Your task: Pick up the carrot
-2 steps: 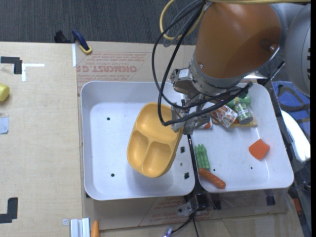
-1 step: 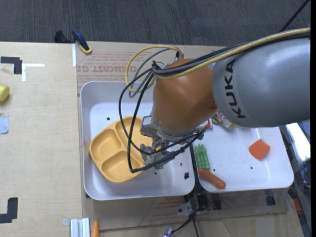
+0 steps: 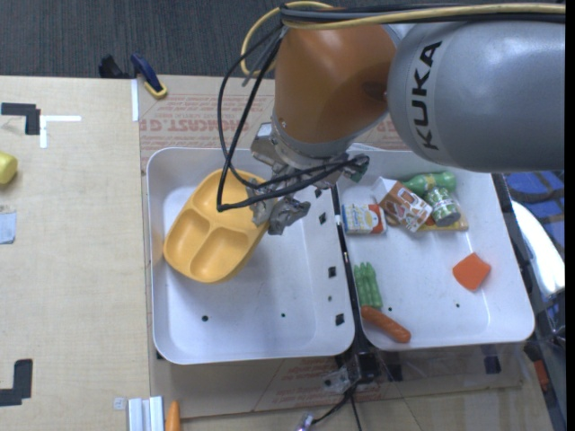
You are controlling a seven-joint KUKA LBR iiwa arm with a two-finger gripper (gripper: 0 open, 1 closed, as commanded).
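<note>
carrot (image 3: pixel 386 324) – one – right bin (image 3: pixel 503 326), beside one green vegetable (image 3: pixel 368 285).

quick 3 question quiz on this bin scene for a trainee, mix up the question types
1. True or false: the carrot lies in the right bin.
2. Which bin holds the yellow tray? A) left B) right
3. Fill in: the green vegetable lies just ___ the carrot in the view.

Key: 1 true. 2 A, the left bin, where the end effector is seen over the tray's edge. 3 above.
</note>
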